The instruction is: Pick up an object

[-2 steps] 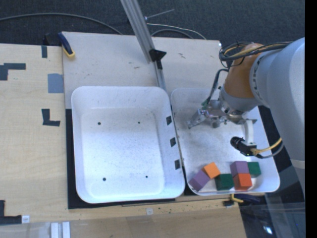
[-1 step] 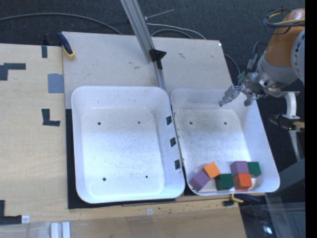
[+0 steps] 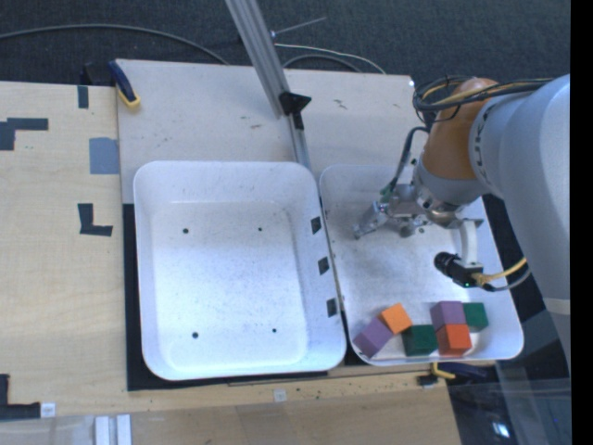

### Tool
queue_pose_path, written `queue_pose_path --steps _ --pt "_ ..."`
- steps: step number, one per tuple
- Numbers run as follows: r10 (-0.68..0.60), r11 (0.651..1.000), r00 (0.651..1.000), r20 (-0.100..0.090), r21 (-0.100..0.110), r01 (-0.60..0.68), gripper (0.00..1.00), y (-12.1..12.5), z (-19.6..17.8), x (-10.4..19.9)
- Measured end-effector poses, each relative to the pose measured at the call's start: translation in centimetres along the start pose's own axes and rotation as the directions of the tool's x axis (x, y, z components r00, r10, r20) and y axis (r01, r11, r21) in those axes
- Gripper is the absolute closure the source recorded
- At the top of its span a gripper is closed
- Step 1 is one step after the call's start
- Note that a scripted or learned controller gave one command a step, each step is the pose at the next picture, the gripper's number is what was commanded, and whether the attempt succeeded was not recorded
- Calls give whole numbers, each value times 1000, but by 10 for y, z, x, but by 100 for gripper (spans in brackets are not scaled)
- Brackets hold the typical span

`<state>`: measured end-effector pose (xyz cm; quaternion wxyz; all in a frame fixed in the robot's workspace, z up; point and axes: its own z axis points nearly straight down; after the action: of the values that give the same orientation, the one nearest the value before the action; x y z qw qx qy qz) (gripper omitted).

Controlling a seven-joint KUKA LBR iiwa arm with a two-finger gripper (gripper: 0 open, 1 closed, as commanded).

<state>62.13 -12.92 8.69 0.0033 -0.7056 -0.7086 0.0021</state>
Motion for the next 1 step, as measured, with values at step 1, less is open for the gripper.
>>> queue_pose_path --steps 1 --pt "5 1000 1000 0 0 -5 0 -72 -4 12"
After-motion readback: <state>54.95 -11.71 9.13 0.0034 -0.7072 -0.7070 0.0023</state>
